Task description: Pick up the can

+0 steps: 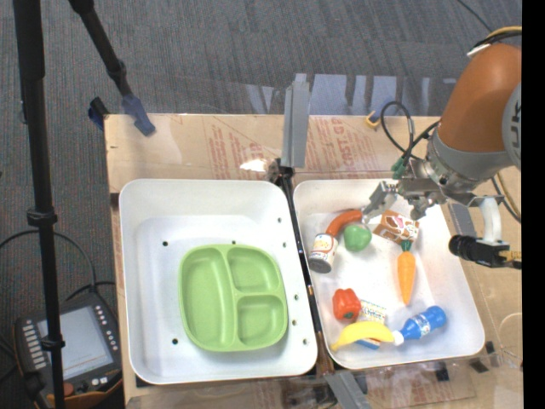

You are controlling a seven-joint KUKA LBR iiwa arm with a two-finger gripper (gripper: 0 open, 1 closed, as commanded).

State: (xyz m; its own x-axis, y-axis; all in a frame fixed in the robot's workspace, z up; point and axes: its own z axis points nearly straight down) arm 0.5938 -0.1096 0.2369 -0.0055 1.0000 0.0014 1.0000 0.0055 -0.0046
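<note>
So the gripper [400, 201] is hanging over the top edge of the right bin [470, 313], fingers spread apart and pointing down, nothing between them. It's basically on top of a little brown carton [397, 226], which sits just at its 6 o'clock.

The can [322, 251] is off at roughly 8 o'clock from the gripper, tipped on its side and pressed up near the bin's left wall. Between the 2 there's a green ball [358, 238] and an orange-red sausage-looking thing [343, 221], both just beside the can.

That's where I reckon this goes wrong. If the arm drops from here it grabs the carton, not the can. Even after moving over, the can lying tilted against the wall leaves 1 finger little room, so it could skid off the round side or pinch the green ball along with it.

Further out at 6 o'clock: a carrot [407, 277], a red pepper [345, 303], a banana [366, 336] and a blue bottle [421, 323]. The left bin [140, 313] holds a green divided plate [232, 298].
</note>
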